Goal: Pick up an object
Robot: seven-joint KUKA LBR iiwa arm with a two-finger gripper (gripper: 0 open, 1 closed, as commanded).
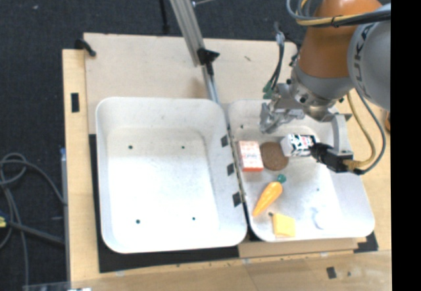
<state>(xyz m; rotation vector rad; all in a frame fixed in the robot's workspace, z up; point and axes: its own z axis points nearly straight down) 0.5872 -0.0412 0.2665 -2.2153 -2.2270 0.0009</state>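
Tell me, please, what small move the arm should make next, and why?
Probably a short move toward the front of the right bin, then down. The gripper hangs near that bin's back edge, just behind the pink box and the brown disc, and holds nothing I can see. Both lie flat and close, so either one looks an easy target.

Aluminium strut [184, 13] slanting over bench [145, 66]; cables [26, 184] on dark floor.
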